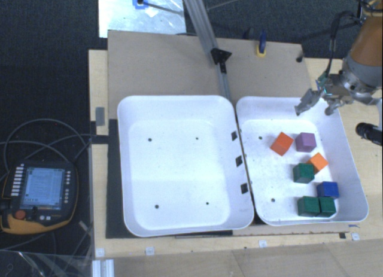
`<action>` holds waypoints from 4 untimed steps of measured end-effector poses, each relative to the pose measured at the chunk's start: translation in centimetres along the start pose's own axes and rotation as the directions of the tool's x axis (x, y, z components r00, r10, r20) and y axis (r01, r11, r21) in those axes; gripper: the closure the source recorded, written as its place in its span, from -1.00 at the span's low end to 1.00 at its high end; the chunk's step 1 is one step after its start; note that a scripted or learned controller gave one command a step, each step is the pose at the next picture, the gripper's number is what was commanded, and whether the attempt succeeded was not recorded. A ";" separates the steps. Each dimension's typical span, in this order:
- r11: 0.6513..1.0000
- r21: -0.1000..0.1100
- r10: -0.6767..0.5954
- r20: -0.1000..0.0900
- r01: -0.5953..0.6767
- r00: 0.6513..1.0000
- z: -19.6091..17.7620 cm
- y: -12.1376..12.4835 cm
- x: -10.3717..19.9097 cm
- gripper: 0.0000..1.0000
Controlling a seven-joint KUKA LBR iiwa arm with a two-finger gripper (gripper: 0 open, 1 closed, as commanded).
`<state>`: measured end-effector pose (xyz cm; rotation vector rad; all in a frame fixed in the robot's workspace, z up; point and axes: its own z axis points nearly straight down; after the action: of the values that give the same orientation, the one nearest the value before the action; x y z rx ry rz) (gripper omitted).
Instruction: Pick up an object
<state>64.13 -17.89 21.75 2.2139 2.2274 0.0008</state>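
Seven small blocks (305, 163) | orange, purple, green, blue | right bin (353, 150)

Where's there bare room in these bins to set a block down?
The left bin offers its whole floor. In the right bin, the strip along the dividing wall is free; its right half is crowded with blocks, from the orange block to the green block.

Bench clutter away from the gripper (316, 103)

A yellow-and-black teach pendant (39, 197) lies far to the gripper's left and lower down, cables looped above it. A slanted metal pole (200, 15) stands up-left of the gripper, and a small yellow clamp (261, 46) sits just above-left, on the cardboard sheet (167, 60).
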 end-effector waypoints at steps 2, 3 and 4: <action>1.000 0.004 0.000 -0.001 0.000 1.000 5.5 -0.1 1.0 -1.00; 1.000 0.003 0.000 -0.001 0.000 1.000 9.7 -0.3 1.5 -1.00; 1.000 -0.001 0.001 0.000 -0.001 1.000 12.7 -0.2 1.5 -1.00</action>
<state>63.92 -16.37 9.01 2.2145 2.2258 0.0009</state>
